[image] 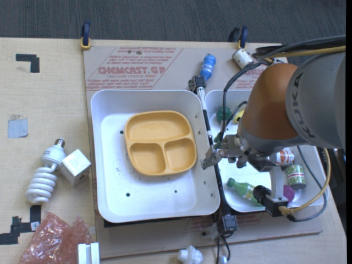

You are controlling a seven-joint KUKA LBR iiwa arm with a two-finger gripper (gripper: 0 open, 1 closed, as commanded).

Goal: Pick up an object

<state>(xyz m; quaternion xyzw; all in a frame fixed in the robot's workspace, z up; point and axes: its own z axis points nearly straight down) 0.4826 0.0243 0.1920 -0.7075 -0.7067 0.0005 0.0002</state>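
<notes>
Orange-banded arm [275, 106] above right bin [234, 199]; green bottle [242, 188] inside.

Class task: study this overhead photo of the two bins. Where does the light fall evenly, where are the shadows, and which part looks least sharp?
Camera view: light is even and soft over the left bin and yellow tray, with little glare; the arm shades much of the right bin; the arm, nearest the lens, looks slightly soft; the bulb casts a faint shadow.
</notes>
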